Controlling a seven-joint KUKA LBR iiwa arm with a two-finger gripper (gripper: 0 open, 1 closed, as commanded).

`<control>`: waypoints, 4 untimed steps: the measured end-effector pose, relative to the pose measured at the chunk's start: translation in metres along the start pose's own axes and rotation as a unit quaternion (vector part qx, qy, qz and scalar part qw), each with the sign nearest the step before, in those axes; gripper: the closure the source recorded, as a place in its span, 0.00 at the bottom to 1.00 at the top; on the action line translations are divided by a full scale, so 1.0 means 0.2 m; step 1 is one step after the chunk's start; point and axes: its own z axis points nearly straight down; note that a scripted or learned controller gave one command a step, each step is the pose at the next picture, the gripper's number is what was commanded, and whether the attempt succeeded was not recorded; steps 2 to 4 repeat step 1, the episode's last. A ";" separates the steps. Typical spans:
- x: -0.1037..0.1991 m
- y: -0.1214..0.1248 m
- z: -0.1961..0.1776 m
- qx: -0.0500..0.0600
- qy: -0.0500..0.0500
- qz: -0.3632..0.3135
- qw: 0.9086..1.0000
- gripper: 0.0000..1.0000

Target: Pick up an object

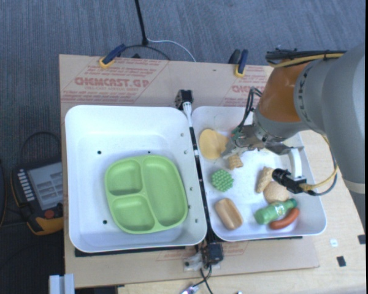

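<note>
Both shallow white plastic bins (pixel 86 133) look smooth with a faint sheen. The light green three-compartment plastic tray (pixel 147 193) is smooth and softly glossy. Beneath lies a flat brown cardboard sheet (pixel 110 81), matt, printed in red. The grey carpet floor (pixel 49 17) looks rough and ribbed.

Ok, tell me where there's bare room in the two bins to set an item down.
Left bin: bare floor behind the green tray and along its left wall; the tray's compartments are bare too. Right bin: crowded, with the hot dog, green ball, bottle and other food; the tool hangs over its back part.
</note>
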 end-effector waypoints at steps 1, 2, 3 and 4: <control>0.26 -0.27 -0.42 0.009 0.004 0.181 0.983 1.00; 0.26 -0.27 -0.42 0.009 0.004 0.181 0.983 1.00; 0.26 -0.27 -0.42 0.009 0.004 0.181 0.983 1.00; 0.26 -0.27 -0.42 0.009 0.004 0.181 0.983 1.00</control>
